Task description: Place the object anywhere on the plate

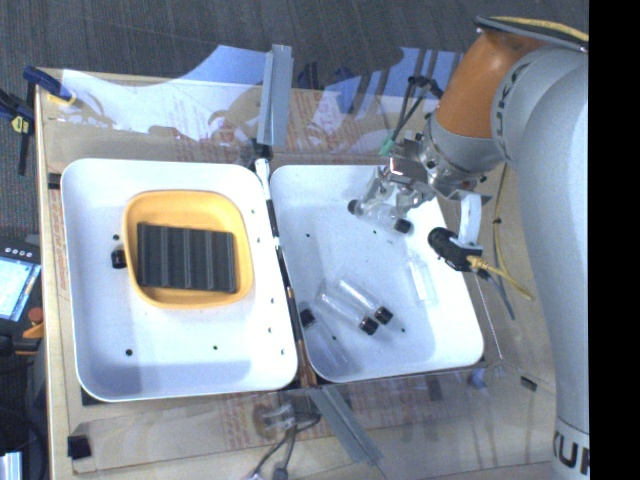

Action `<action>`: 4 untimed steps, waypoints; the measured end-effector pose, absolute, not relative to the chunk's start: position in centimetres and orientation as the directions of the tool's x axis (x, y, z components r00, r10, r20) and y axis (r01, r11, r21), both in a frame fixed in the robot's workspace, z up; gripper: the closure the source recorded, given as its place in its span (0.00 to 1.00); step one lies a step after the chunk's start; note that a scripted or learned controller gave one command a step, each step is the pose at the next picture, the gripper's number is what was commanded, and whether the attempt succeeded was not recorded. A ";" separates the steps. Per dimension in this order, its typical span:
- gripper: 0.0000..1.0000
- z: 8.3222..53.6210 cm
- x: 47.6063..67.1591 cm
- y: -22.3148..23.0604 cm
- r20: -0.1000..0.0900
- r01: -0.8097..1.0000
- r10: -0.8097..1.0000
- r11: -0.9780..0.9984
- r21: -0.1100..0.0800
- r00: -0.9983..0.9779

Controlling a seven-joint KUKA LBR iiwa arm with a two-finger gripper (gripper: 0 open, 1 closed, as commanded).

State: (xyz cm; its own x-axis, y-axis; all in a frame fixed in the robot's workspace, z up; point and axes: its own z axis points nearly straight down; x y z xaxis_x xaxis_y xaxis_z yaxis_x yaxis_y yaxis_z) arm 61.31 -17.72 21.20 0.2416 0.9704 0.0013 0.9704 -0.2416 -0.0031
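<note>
I read the step as pre-grasp: nothing is lifted and nothing sits on the plate yet.

Gripper (385, 203) is over the upper part of the right bin (455, 343), fingers pointing toward the bin floor. The fingers are translucent and blur into the white floor; I cannot tell how far apart they stand, and I see nothing between them.

Object: a clear, tube-like piece with dark caps (352, 306) lies flat on the right bin's floor, below the gripper and slightly toward the left bin, well apart from the fingertips. A second pale, clear sliver lies nearer the arm's side of the bin; too faint to identify.

Plate (185, 211): yellow rim, dark ribbed centre, in the left bin (95, 363), far across the divider from the gripper.

Next move, as I judge it: travel down over the clear piece, align with its long axis, descend, close, lift, then carry across the divider to the plate. Risk: a clear, round body may roll or slip.

Writing: white letters at the arm's base, partly cut off, "KU" legible. No other text readable.
</note>
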 end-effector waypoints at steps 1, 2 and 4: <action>1.00 21.8 58.5 -9.0 0.000 0.990 0.990 -0.142 -0.005 0.142; 1.00 19.2 63.4 -0.4 -0.001 0.983 0.983 0.185 -0.001 -0.185; 0.00 21.4 65.7 2.6 0.000 0.964 0.964 0.268 0.000 -0.268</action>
